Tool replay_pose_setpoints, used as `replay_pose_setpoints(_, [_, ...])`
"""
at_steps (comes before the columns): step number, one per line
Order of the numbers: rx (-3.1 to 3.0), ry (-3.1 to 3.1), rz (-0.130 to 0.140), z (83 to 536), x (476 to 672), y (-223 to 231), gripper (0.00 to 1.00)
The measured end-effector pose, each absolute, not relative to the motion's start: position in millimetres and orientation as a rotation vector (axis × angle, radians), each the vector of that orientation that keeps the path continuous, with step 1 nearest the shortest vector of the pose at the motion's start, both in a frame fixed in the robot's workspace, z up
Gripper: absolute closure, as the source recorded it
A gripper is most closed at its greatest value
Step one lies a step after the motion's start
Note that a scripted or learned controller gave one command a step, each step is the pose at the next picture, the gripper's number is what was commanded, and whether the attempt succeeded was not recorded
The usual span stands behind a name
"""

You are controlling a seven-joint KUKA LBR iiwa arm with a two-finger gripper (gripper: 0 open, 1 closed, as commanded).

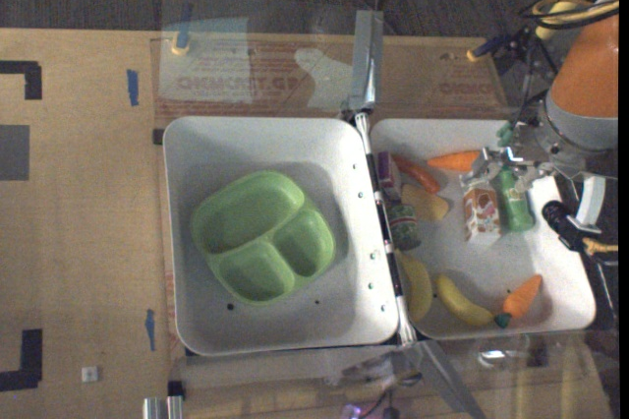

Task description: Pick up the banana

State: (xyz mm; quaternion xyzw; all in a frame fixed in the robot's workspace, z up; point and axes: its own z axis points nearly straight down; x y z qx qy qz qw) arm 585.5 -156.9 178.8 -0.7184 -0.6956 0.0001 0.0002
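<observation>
Right bin (580,309) | banana (462,301) lies near-side, well apart from gripper (506,163) | finger state unclear

grey arm (580,127), orange band

The bench carries two white bins (187,210) (580,309), one green divided plate (262,236), two bananas (463,301) (417,283), three carrots (455,161) (417,174) (522,296), one green bottle (514,201), one small carton (481,212), one dark can (403,224) and one pale potato-like piece (426,203).
</observation>
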Motion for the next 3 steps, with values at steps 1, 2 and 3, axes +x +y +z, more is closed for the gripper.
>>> replay_pose_setpoints(1, [-1.944, -2.507, -0.020, 116, 543.9, -134, 0.00])
replay_pose_setpoints(2, [-1.904, -2.591, -0.040, 108, 498.9, -110, 0.00])
replay_pose_setpoints(3, [-1.653, -2.755, -0.020, 107, 496.8, -115, 0.00])
